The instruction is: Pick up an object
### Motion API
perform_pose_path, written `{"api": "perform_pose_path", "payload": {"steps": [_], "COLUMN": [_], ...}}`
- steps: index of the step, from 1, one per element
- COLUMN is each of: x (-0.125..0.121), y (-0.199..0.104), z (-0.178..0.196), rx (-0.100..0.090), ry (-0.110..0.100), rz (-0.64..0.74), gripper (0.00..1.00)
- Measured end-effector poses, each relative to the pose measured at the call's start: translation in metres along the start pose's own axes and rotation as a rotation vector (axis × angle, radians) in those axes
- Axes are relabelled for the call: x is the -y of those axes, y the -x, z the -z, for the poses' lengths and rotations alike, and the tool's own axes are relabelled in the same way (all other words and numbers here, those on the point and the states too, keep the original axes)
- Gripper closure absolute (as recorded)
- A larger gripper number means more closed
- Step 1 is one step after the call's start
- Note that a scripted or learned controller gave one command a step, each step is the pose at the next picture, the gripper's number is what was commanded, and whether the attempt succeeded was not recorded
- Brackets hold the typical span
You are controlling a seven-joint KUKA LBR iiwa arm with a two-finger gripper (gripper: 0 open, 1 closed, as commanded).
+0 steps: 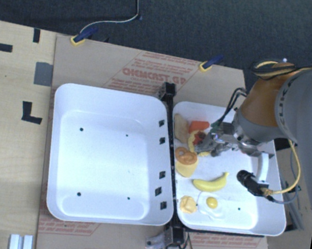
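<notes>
Looking first at the likeliest target, we see a small red-orange block [199, 125] lying near the far left corner of the right-hand shallow white bin [263, 226], with a pale yellow piece [180, 126] beside it against the divider. Just nearer the camera sit a yellow cylinder with an orange ring top [186, 160], a yellow plastic banana [210, 182], a small yellow cube [188, 203] and a white toy fried egg [212, 205] toward the front wall. Our two-finger gripper [207, 143] hangs low over the cluster, between the red-orange block and the cylinder, and we cannot tell how wide it stands or whether anything is caught in it, since dark hardware blurs into the toys there. We judge the pick is at the descent or closing stage. To do it well, we should centre on a single piece rather than the gap between neighbours, come straight down, and close only once one toy sits squarely between the two sides, because the crowding invites a glancing push. The left-hand shallow white bin [62, 194] lies alongside.
</notes>
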State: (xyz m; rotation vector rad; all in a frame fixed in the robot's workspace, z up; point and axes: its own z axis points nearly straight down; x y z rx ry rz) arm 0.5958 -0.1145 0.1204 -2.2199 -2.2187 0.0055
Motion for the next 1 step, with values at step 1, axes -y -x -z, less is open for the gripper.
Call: {"api": "perform_pose_path", "payload": {"steps": [1], "x": [-0.0324], "y": [-0.0637], "z": [0.0653], "rx": [0.000], "ry": [0.005], "rz": [0.003], "gripper": [1.00]}}
